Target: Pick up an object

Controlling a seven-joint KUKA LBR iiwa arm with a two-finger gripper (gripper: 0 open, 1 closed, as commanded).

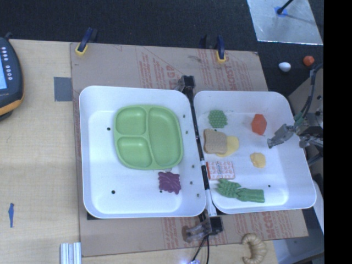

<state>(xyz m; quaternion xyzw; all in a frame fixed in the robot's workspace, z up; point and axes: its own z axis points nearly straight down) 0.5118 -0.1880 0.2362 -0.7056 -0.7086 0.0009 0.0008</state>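
Observation:
My gripper (287,141) hangs over the right edge of the right bin (286,198), its two grey fingers spread open with nothing between them. Left of it lie a red-orange block (258,124) and a small yellow piece (257,159). Further left in that bin are a bumpy green ball (217,118), a tan bread slice (214,141) lying over a yellow piece (233,144), a red-and-white packet (221,170) and a green leafy toy (240,192). The left bin (93,164) holds a green divided plate (148,136) and a purple toy (169,182).
The bins meet at a black-clipped seam (197,147) on a cardboard sheet (137,65). A teach pendant (8,76) lies at the far left. A tan curled object (254,247) rests on the bench in front of the right bin.

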